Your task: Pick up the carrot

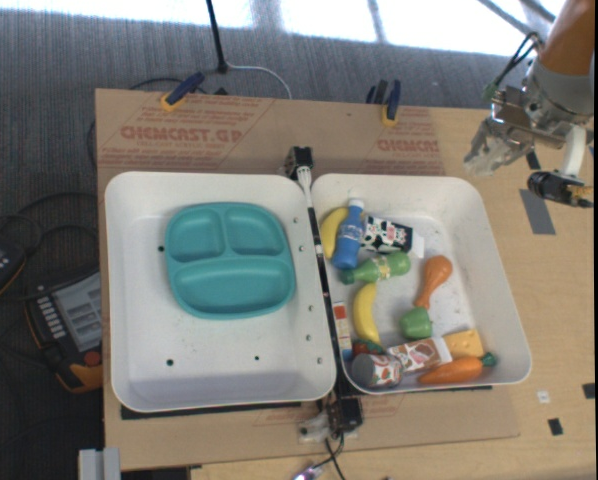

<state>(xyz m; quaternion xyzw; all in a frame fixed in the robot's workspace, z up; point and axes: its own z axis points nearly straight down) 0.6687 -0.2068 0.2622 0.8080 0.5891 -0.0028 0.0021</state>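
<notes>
- The carrot [451, 371] lies in the right-hand bin [479, 218], hard against that bin's near wall, close to its near right corner.
- Its long axis runs roughly along that near wall, tilted only a little; the green leafy end [489, 359] points toward the right corner, the orange body tapering the other way – toward the small carton [411, 357] that looks to be touching it.
- The pincer [496, 148] hangs above the counter [539, 298] beyond the bin's far right corner, well apart from the carrot. It carries nothing; from here I cannot tell how wide it is set.
- What I'd worry about: with the wall just beside the carrot, one finger could land on the rim instead of slipping down alongside.
- The carton and the yellow wedge [466, 343] crowd it on the far side – a grab across the body might catch one of those too, or just nudge the carrot away.
- An orange drumstick-shaped toy [431, 278] sits mid-bin; a similar colour, and easy to go for by mistake.
</notes>
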